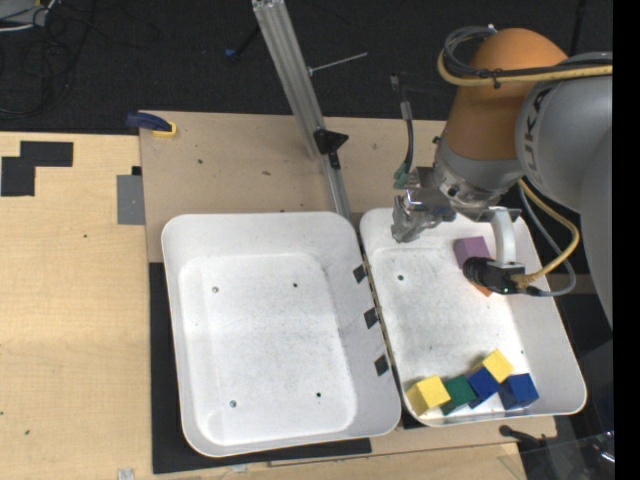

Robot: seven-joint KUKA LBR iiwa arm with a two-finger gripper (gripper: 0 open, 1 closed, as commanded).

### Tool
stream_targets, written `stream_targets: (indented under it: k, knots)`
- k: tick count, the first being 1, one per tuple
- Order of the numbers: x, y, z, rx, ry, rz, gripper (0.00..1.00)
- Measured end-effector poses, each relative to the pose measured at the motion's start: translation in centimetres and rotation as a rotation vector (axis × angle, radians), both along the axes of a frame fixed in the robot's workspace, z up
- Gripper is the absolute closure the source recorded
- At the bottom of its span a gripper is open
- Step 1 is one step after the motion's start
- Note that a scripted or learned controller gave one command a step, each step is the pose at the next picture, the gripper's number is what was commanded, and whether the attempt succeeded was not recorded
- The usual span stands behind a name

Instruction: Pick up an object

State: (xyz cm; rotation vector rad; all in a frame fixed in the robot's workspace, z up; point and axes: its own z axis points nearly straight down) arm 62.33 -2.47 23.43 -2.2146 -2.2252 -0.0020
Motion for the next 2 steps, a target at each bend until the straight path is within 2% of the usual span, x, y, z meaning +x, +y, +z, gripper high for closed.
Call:
stream_targets:
  k: [1, 2]
  knots:
    - [0.5, 5.0, 0.8, 0.000, 0.001, -0.001, 1.00]
    - [1.8, 10.3, -0.9, -0.001, 0.002, -0.001, 1.00]
